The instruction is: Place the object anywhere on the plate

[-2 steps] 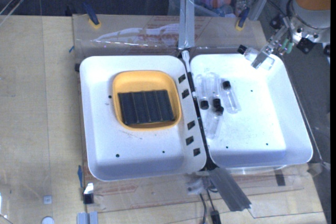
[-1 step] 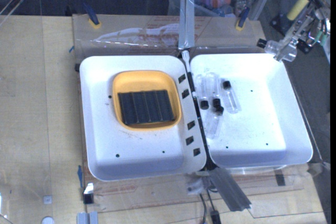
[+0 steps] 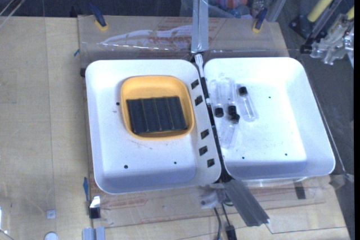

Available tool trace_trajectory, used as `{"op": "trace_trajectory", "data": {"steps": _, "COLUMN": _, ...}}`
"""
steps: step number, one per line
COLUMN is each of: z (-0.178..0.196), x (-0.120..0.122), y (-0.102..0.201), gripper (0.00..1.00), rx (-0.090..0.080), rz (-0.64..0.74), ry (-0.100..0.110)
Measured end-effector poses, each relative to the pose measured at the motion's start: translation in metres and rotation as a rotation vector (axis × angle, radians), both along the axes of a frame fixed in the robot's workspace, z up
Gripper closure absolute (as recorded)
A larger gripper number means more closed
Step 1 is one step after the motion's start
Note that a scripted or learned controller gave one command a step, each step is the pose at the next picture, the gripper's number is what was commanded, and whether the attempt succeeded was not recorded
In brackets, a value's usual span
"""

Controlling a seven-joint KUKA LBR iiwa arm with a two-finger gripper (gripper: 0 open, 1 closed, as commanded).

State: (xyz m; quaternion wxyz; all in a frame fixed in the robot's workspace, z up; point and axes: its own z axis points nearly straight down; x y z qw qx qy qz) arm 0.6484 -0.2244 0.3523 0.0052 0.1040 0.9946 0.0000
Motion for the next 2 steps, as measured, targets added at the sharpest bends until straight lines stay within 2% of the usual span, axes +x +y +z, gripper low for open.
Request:
{"op": "trace_trajectory", "data": {"steps": 1, "z": -0.0226, "x": 0.0119, "y": 0.0027, "gripper": 1.00, "rx": 0.001, "rz": 0.245, "ry": 0.005}}
{"op": "trace_trajectory", "data": {"steps": 2, "z": -0.0224, "x": 0.0118, "y": 0.0022, "gripper": 0.00, "rx": 0.001, "rz": 0.245, "ry": 0.005}}
